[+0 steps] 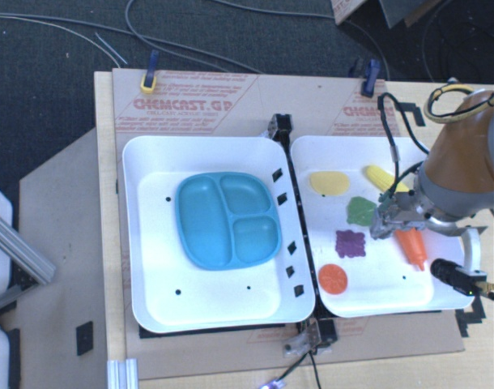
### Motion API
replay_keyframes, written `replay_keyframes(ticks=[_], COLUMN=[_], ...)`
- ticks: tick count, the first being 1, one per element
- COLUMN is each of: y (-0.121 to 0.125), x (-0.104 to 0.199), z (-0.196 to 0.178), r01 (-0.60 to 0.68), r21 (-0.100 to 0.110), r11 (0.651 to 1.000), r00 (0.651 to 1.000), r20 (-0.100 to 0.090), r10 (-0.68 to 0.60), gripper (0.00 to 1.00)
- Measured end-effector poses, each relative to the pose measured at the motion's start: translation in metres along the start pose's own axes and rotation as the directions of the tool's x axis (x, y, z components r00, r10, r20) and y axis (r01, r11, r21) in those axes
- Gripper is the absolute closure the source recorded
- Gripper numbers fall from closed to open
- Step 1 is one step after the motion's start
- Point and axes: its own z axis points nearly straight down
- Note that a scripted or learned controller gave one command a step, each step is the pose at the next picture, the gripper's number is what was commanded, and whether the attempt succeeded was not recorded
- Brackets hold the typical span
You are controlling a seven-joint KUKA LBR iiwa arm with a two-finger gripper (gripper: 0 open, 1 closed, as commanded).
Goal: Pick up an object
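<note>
The gripper (pixel 385 221) hangs low in the right bin (pixel 368 302) — whether it is clenched cannot be told. The green piece (pixel 360 211) lies just beside it, toward the left bin.

2 white bins (pixel 142 241) are looking smooth, glossy plastic; blue divided tray (pixel 228 219) is showing matt plastic; worktop (pixel 198 104) is appearing as printed brown paper.
</note>
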Motion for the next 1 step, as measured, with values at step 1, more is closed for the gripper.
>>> replay_keyframes(ticks=[1], y=[0.0029], x=[-0.0052], z=[-0.0444], r01=[0.001], r21=[-0.003], r11=[1.0], r00=[1.0], r20=[0.001], r10=[-0.001], gripper=[1.0])
